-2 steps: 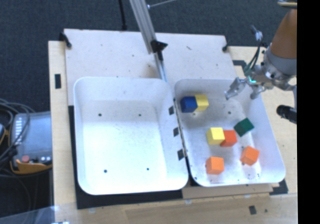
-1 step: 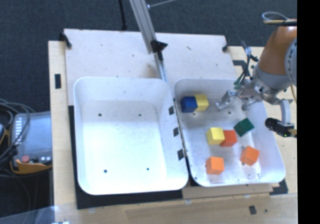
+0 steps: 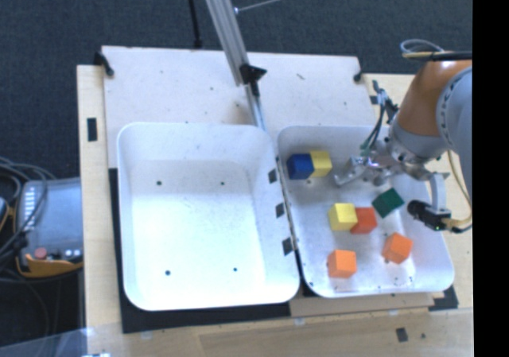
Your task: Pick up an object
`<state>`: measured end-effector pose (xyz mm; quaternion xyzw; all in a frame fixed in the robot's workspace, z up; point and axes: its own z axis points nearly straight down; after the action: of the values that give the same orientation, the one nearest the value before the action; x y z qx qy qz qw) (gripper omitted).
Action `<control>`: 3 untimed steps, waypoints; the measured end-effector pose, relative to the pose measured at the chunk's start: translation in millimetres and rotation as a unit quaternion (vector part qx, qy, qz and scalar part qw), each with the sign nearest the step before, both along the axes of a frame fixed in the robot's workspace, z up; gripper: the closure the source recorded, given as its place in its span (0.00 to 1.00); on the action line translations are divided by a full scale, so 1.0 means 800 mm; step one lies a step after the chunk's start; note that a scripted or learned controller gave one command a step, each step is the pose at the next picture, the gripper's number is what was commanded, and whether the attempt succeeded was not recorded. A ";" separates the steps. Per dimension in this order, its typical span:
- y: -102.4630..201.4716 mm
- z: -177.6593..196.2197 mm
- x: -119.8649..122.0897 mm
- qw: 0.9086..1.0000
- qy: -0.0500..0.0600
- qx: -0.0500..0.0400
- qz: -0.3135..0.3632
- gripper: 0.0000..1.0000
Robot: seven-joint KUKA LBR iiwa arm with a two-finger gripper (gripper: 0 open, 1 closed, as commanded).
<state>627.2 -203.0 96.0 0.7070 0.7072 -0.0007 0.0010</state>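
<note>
Blocks lie scattered in the right bin (image 3: 441,268), and none of them is off its floor yet, so the picking looks not yet done. A blue block (image 3: 299,165) and a yellow block (image 3: 321,161) sit touching each other at the far left of that bin. Nearer the middle, a second yellow block (image 3: 343,215) touches a red block (image 3: 365,220), with a green block (image 3: 388,202) just to their right. Two orange blocks rest near the front: one (image 3: 342,262) towards the left, the other (image 3: 397,248) to the right. The left bin (image 3: 127,188) holds no blocks.

The arm (image 3: 433,109) comes in from the right and bends down over the far side of the right bin. Its gripper (image 3: 354,170) hangs low, between the blue-and-yellow pair and the green block, near both but apparently touching neither. Nothing sits in it; whether it is spread or closed I cannot tell. My guess is that the grasp itself is all still ahead.
</note>
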 end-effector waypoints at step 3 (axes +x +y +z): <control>0.002 0.157 0.015 1.000 -0.003 0.000 0.002 1.00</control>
<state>638.9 -201.0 222.0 0.7053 0.7089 0.0017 0.0034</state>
